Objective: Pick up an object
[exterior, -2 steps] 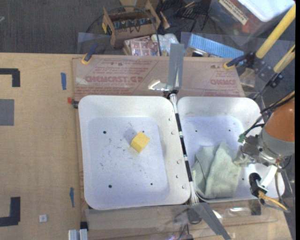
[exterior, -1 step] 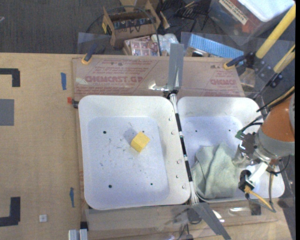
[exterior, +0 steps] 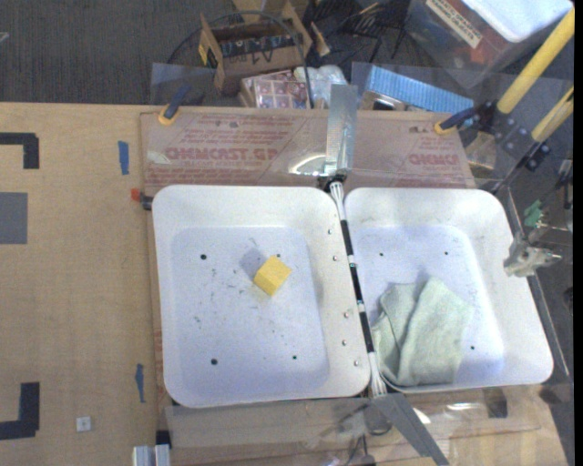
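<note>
Where left bin (exterior: pixel 182 218) dips, yellow block (exterior: pixel 271 276) sits corner-up, diamond-wise.

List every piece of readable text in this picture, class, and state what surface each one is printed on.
"CHEMCAST GP", red letters, partly glared, on the clear panel's left protective film behind the left bin.
"CHEMCAST", only partly legible, on the right film behind the right bin.
Printed label on the clear sheet at the top: too blurred to read.
Picture box behind the panel: too small to read.
The yellow block and green cloth bear no text.
</note>
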Action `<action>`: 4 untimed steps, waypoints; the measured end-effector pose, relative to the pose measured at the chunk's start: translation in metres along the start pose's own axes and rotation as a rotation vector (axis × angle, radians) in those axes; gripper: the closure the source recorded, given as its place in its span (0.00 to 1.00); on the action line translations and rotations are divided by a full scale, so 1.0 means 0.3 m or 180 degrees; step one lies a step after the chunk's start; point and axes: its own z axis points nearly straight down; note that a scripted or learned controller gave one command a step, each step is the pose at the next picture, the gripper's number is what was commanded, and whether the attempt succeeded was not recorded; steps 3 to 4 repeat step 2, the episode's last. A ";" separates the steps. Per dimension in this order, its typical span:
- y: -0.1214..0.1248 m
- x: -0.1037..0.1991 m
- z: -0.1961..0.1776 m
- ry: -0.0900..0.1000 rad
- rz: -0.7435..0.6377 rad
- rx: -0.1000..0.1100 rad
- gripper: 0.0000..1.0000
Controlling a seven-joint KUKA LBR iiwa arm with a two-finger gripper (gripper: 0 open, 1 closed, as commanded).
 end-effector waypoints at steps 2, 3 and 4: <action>-0.019 0.098 0.521 0.0004 0.0850 -0.0030 1.00; -0.019 0.098 0.521 0.0004 0.0850 -0.0030 1.00; -0.019 0.098 0.521 0.0004 0.0850 -0.0030 1.00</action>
